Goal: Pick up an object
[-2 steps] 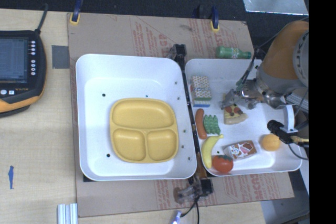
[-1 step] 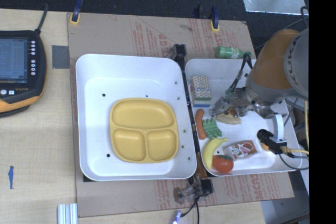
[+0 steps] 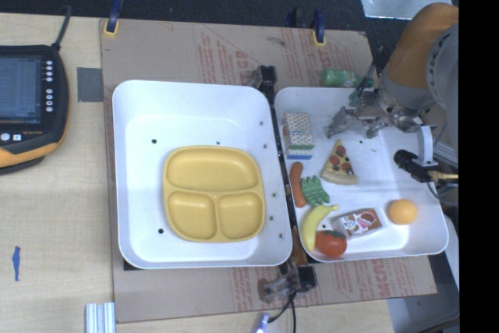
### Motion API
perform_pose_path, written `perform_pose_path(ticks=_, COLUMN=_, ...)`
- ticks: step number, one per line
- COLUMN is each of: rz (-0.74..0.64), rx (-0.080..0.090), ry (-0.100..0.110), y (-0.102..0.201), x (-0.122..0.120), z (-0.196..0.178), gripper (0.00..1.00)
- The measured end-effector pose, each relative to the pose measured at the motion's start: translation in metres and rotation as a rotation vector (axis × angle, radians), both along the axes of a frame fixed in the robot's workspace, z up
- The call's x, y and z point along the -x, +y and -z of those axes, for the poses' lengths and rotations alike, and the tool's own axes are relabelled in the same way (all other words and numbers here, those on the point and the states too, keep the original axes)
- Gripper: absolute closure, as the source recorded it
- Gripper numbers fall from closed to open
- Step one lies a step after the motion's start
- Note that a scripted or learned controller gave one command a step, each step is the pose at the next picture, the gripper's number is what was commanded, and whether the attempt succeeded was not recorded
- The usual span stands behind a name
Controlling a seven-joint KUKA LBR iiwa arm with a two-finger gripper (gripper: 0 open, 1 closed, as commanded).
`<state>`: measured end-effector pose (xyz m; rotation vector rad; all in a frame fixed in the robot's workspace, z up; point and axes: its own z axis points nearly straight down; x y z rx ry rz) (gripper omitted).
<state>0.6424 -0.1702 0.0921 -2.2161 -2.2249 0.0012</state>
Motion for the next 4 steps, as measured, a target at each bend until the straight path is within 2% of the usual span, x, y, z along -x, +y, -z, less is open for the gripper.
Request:
perform_pose_path(ticks=1, rz=-0.001, rx=0.001, ry=0.002, y=0.035, x=0.039, z=0.001, gripper=0.00)
perform_pose_path(ticks=2, rz=0.000, rx=0.001, ry=0.003, y=0.027, x=0.062, z=0.001, gripper=0.00)
perform_pose_path(ticks=3, rz=-0.002, rx=0.001, ry=0.004, y=0.026, x=0.061, z=-0.010, gripper=1.00)
perform_pose_path(ticks=4, rz=-0.002, rx=0.000, ry=0.001, y=0.099, x=0.101, z=-0.100, gripper=1.00)
